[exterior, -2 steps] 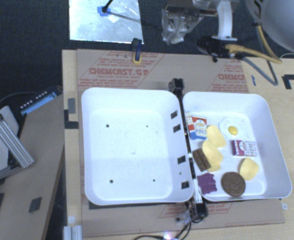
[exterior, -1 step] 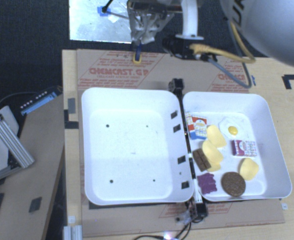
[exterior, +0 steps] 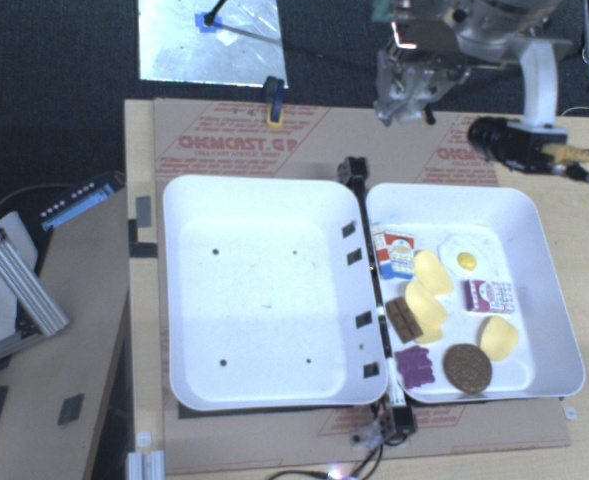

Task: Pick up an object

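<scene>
Jaws (exterior: 406, 108): we find them raised at the far edge of the bench (exterior: 144, 298), beyond both bins; we cannot tell whether they are spread or pressed together, and we see nothing between them.
Right bin (exterior: 549, 268): below and nearer the camera than the jaws, it holds every candidate object, bunched toward its inner wall.
Closest pieces: a red-and-blue carton (exterior: 395, 252) and a fried egg (exterior: 464, 256) lie almost straight beneath the jaws, so we judge them the shortest reach.
Farther pieces: yellow lumps (exterior: 426, 290), a brown bar (exterior: 403, 319), a pink carton (exterior: 488, 296), a purple piece (exterior: 415, 366) and a brown round biscuit (exterior: 467, 366) sit well forward of the jaws.
Left bin (exterior: 194, 368): off to the side of the jaws.
Why raised: we judge the height lets the arm cross the bin walls before descending.
</scene>
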`<state>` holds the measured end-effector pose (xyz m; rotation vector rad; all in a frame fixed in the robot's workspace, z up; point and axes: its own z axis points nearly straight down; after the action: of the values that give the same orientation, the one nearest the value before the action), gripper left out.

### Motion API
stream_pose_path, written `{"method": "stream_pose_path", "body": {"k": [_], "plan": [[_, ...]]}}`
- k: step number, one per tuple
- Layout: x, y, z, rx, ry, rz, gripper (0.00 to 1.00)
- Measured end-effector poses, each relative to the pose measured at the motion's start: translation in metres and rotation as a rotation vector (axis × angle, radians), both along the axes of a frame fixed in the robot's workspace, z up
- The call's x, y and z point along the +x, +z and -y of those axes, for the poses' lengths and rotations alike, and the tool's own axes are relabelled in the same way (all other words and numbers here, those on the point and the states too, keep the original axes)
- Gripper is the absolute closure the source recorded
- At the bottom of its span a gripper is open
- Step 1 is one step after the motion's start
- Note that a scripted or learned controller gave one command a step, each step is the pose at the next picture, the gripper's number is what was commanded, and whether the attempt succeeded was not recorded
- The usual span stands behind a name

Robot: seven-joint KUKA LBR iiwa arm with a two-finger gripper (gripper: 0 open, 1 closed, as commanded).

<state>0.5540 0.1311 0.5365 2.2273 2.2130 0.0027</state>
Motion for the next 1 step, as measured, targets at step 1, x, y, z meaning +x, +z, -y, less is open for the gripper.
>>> {"method": "stream_pose_path", "body": {"k": [1], "plan": [[-0.0298,-0.0101,-0.1101,0.004,0.022,-0.003,1.00]]}}
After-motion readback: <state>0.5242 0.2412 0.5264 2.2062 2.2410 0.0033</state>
